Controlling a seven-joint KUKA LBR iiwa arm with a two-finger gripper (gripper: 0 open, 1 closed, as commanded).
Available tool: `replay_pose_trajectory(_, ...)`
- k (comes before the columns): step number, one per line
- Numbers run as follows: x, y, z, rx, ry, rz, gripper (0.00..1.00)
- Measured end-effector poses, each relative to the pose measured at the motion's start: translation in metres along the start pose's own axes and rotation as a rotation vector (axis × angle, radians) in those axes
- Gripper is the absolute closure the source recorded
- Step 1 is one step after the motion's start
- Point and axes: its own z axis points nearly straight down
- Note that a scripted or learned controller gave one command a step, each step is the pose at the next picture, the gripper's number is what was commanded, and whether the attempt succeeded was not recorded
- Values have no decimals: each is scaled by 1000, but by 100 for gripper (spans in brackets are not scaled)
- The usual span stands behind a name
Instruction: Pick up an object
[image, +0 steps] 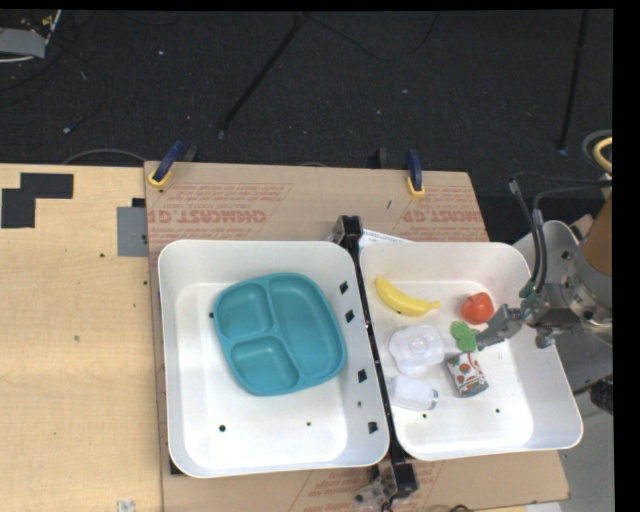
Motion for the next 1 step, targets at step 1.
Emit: replay_pose_trajectory(1, 0, 0, -10, 0, 0, 0, 100)
